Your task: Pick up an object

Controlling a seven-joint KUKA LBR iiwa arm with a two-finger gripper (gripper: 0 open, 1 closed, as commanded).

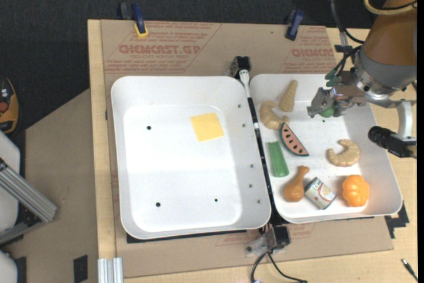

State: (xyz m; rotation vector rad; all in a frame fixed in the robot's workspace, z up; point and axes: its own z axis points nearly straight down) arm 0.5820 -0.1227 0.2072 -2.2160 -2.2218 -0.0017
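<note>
Nearest the camera, along the 6 o'clock rim of the shallow white right-hand bin (381, 205), a round orange toy pumpkin (355, 190) sits close to the front wall, with a small tipped printed tin can (320, 193) just at its 9 o'clock and a brown toy chicken drumstick (295, 184) touching or nearly touching the can on the far side. A green stick-shaped toy vegetable (277, 158) lies along the bin's left wall, at 12 o'clock of the drumstick. A tan toy croissant (344, 153) rests at 12 o'clock of the pumpkin with bare floor around it. A red watermelon slice with black seeds (292, 140) lies near the middle, a pale knobbly beige piece (270, 116) beyond it by the left wall, and a cream cone-shaped piece (288, 95) at the far end, leaning toward 1 o'clock.

The shallow white left-hand bin (132, 162) holds one flat yellow cheese-like square (207, 126), well apart from every wall, with open floor on all sides.

The grey two-finger gripper (322, 108) hangs over the right bin's far half, at 3 o'clock of the cone, above a bare patch; whether its fingers are spread or closed cannot be told, and nothing is seen between them. The arm's orange band (392, 30) rises at the 2 o'clock corner.
</note>
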